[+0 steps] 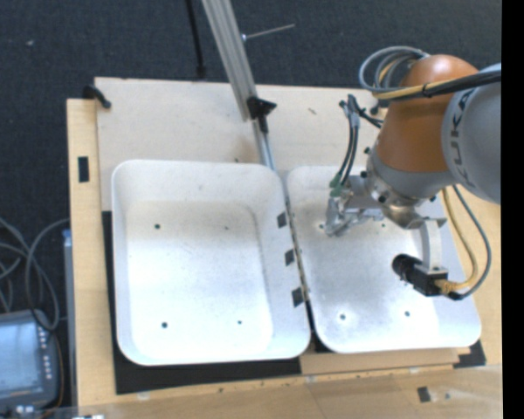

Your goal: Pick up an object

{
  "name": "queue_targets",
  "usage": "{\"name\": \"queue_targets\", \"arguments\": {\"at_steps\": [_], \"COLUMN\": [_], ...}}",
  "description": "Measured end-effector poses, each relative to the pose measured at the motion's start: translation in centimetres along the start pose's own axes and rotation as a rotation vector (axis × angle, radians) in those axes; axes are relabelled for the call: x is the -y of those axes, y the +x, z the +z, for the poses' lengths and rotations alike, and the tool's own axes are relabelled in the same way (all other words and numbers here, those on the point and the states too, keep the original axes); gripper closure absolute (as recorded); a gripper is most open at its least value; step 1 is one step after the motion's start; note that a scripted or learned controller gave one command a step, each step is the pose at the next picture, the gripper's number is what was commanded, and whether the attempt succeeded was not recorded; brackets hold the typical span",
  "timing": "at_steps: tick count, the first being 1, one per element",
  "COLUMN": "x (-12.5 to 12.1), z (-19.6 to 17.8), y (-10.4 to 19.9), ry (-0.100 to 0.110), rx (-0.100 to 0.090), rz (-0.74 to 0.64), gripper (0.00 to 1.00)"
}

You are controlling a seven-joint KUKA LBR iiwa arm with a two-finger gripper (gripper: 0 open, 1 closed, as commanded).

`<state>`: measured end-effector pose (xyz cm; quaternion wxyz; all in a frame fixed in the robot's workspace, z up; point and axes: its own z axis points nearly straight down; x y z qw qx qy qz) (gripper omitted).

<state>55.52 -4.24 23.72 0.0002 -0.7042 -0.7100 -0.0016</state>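
Nearest, at the lower left of the frame, a small screen box (13, 356) stands on the dark floor beside the bench (86, 321). Loose cables (17, 243) lie just above it. Both are well apart from my work.

On the bench are the two bins. The left bin (201, 269) takes the middle of the frame. On its floor I see a few small dark dots (164, 325), and I judge them to be holes or marks, not things to lift. Small black clips (290, 257) sit along the line where the two bins meet.

The right bin (437, 321) is at the lower right. My gripper (339, 221) hangs over its upper left part, near the rim beside the clips. Whether my jaws are open or closed I cannot tell from this angle.

Which object I must take I also cannot say. If there is one, it is hidden under my gripper and wrist. A thing small enough to hide there would probably be light, and I would hold it across its narrow side. The rim and the clips are close, so they could get in the way of a low approach.

Farther up, my arm (419, 120) with its orange band comes in from the right. A slanted metal rail (231, 51) rises from the bench at the upper middle, well apart from me.
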Motion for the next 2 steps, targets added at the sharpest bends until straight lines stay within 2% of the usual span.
{"name": "queue_targets", "arguments": {"at_steps": [2], "x": [3.3], "z": [1.2], "y": [9.2], "ry": [0.003], "rx": [0.001], "rz": [0.002], "gripper": [1.00]}}
